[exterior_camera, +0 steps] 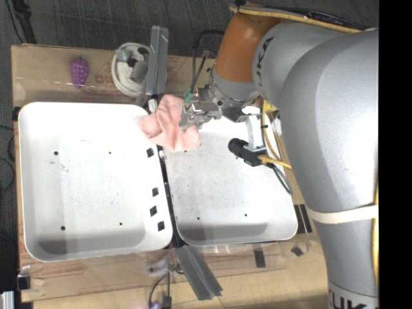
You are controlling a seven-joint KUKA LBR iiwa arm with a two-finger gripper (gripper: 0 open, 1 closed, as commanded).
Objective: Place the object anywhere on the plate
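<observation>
Cloth (pixel 168 129): pink, soft, crumpled, draped over the seam between the 2 bins (pixel 84 179) at the far edge.
Handling: looks light and floppy; a bunched fold is the best pinch.
Gripper (pixel 193 116): right at the cloth's edge; open or closed, can't tell.
Bins: smooth white plastic, shallow, rounded corners.

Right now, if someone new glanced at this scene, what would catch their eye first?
The big grey arm with its orange band, reaching in from the right. At its gripper hangs a crumpled pink cloth, draped over the divide between the left bin and the right bin. A small purple object lies beyond the bins, top left.
</observation>
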